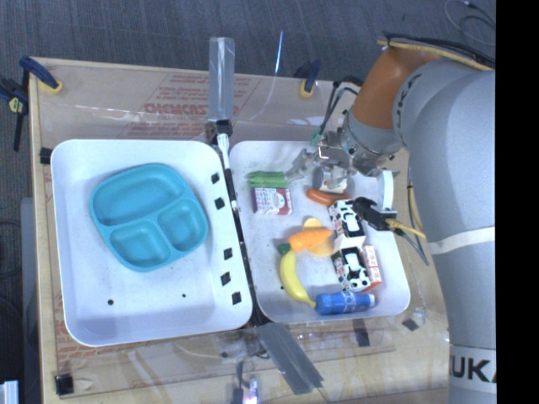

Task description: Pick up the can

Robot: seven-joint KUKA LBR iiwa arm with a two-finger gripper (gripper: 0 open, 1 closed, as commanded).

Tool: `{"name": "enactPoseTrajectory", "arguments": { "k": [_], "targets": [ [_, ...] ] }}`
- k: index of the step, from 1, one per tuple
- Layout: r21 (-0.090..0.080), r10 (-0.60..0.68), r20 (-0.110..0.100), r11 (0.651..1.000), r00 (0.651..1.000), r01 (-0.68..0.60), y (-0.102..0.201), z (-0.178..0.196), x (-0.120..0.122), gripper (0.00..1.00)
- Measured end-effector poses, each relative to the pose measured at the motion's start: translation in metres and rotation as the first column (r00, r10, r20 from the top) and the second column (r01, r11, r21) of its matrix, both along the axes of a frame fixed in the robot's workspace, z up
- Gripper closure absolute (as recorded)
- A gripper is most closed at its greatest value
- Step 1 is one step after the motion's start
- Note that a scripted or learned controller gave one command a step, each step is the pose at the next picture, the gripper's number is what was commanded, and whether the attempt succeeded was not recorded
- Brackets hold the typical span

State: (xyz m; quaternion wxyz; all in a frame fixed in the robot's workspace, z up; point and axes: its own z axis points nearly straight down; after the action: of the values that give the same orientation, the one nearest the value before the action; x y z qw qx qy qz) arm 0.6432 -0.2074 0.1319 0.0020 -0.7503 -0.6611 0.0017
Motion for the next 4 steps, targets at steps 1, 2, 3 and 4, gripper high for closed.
{"name": "enactPoseTrajectory", "arguments": {
  "k": [1, 2, 3, 4],
  "targets": [
    [-0.001, -0.075, 0.003, 0.997, 0.997, 0.075, 0.004, 0.042, 0.014, 0.00],
    [-0.001, -0.076, 0.001, 0.997, 0.997, 0.076, 0.004, 0.006, 0.013, 0.00],
    [0.001, -0.037, 0.001, 0.999, 0.999, 0.037, 0.007, -0.030, 0.014, 0.00],
    [-0.001, -0.168, 0.003, 0.986, 0.986, 0.168, 0.003, 0.043, 0.014, 0.00]
  ]
}}
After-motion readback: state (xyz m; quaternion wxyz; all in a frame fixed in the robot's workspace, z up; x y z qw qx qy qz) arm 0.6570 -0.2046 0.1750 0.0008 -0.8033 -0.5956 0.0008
